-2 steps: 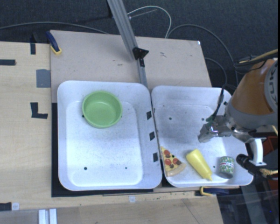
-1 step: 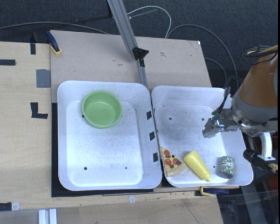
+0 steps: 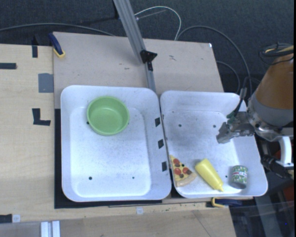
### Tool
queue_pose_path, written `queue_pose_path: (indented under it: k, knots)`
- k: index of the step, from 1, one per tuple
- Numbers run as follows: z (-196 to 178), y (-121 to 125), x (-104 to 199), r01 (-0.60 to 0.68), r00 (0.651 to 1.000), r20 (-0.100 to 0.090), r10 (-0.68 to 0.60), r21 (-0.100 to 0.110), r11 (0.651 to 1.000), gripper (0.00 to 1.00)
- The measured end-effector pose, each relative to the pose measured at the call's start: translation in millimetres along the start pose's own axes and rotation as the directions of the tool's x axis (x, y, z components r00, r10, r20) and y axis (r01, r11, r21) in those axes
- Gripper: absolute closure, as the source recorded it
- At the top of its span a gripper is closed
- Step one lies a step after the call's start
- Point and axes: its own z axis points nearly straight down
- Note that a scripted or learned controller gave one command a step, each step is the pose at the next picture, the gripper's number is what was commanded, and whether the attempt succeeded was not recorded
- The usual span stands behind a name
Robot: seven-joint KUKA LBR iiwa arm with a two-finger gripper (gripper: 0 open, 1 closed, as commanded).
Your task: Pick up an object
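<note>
In the right bin, three objects lie along the front edge: a pizza slice at the front left, a yellow squeeze bottle lying tilted beside it, and a small green-and-grey can at the front right corner. A green bowl stands upright at the back of the left bin. My gripper hangs over the right side of the right bin, behind the bottle and the can and apart from both. Nothing shows in its grasp.
A grey metal pole slants in from the top down to the gap between the bins. Cables loop on the bench behind the right bin. The arm's grey and orange body stands over the right bin's right rim.
</note>
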Motion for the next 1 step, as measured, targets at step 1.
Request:
queue_pose_path:
  k: [1]
  knots:
    - [0.4,30.8,37.0,0.005,1.000,-0.001,-0.005,0.000,1.000,1.00]
